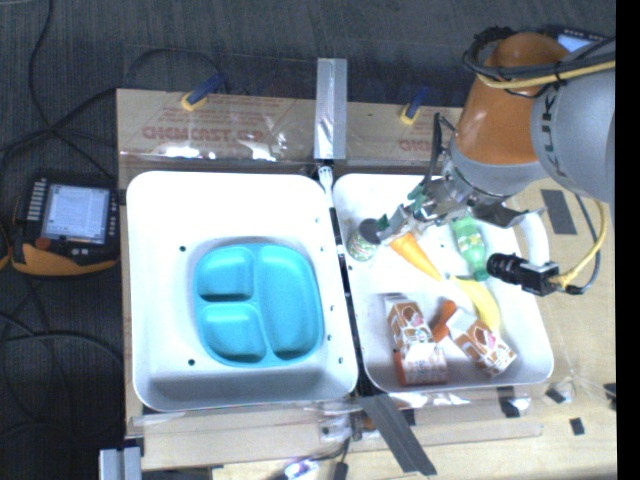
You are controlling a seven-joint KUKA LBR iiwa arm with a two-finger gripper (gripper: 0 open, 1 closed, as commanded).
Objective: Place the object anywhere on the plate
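Observation:
The blue divided plate (258,302) lies in the left white bin (160,208), with nothing on it. My gripper (388,226) hangs low over the upper left corner of the right bin (535,343), reaching down-left from the orange-banded wrist. Its tip is next to a small dark round piece (369,231) and a pale round object (359,247) by the bin wall. An orange carrot-shaped toy (415,254) lies just below and right of the tip. Whether anything is gripped is hidden at this angle.
The right bin also holds a green bottle (467,240), a yellow banana (481,303), two brown-and-white cartons (405,324) (487,346), a red-orange stick (443,318) and an orange box (424,367). A ridge (337,258) separates the bins.

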